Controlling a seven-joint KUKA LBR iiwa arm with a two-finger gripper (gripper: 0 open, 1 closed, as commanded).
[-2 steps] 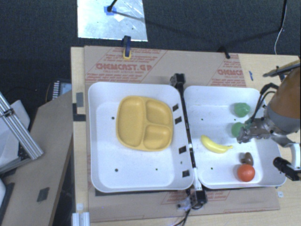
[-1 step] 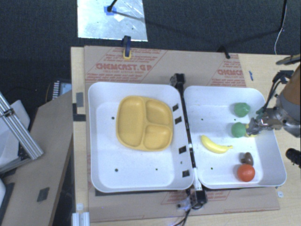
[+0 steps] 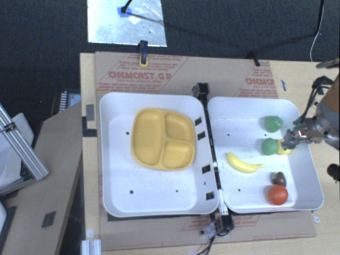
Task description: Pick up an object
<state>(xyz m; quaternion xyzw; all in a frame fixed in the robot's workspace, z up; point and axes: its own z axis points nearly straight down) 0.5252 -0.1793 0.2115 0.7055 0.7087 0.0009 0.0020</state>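
The bench (image 3: 175, 70) is covered by brown sheet printed with red lettering. Two white bins rest on it side by side, touching along a dark centre strip (image 3: 209, 147). The left bin (image 3: 114, 190) occupies the bench's left half; the right bin (image 3: 303, 195) occupies the right half. A yellow clamp (image 3: 143, 54) sits at the far edge.

Grey arm (image 3: 330, 122) reaching in from the right, wrist low, gripper (image 3: 291, 140) pointing leftward
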